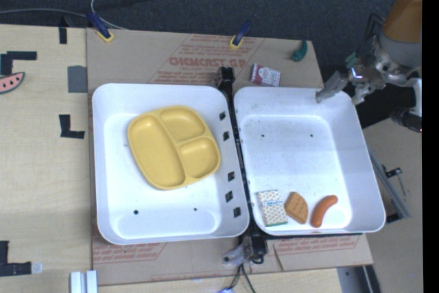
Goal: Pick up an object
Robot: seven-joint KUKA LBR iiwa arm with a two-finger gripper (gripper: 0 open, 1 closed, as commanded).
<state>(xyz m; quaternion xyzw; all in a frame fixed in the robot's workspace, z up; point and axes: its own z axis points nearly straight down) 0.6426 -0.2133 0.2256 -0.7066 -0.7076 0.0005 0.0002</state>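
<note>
Arm (405, 17) was cut off at frame's right; gripper (336, 89) hung over right bin's (363, 147) far rim, jaws' state unclear. Right bin held 3 items along near wall: sausage (324, 211), cracker (296, 207), small packet (271, 208); left bin (110, 168) held 1 yellow divided plate (174, 146).

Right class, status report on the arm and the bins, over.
Pincer at right bin's far rim, grip state unclear. Sausage, cracker, packet untouched at near wall. Nothing blocking.

arm (405, 24) cut off by right edge, pink shape (10, 81) clipped at left edge, small packet's (265, 75) label seemingly unreadable
</note>
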